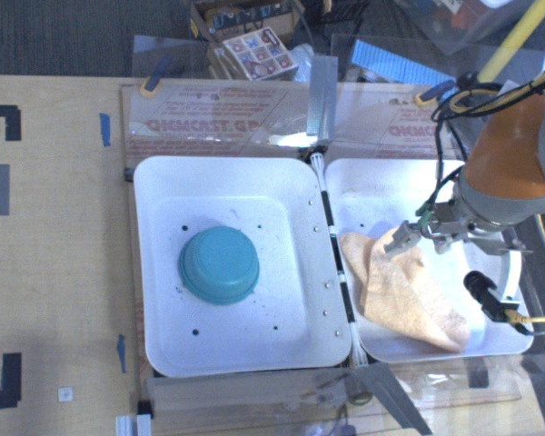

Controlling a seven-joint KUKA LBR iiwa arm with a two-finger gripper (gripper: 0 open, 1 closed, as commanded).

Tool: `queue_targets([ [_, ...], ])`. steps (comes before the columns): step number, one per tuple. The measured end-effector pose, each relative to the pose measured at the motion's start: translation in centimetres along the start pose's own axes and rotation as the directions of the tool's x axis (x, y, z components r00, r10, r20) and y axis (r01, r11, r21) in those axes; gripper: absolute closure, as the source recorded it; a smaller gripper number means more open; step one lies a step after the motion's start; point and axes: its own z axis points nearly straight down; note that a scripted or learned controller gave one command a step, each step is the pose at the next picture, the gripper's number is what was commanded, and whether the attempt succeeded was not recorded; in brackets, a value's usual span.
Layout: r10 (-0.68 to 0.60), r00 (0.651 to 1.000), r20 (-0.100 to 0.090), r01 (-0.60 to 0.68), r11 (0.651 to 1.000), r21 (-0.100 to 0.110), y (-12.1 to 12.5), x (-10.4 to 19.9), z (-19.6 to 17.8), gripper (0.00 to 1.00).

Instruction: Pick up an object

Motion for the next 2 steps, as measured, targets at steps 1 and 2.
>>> queue_targets([
  [1,-0.164,0.986,0.000,0.164,0.986,-0.007,2.3,-1.1,6.8,0.00],
  [2,-0.159,0.987,0.002,0.159,0.987,-0.013,2.4,-1.4,5.7,1.00],
])
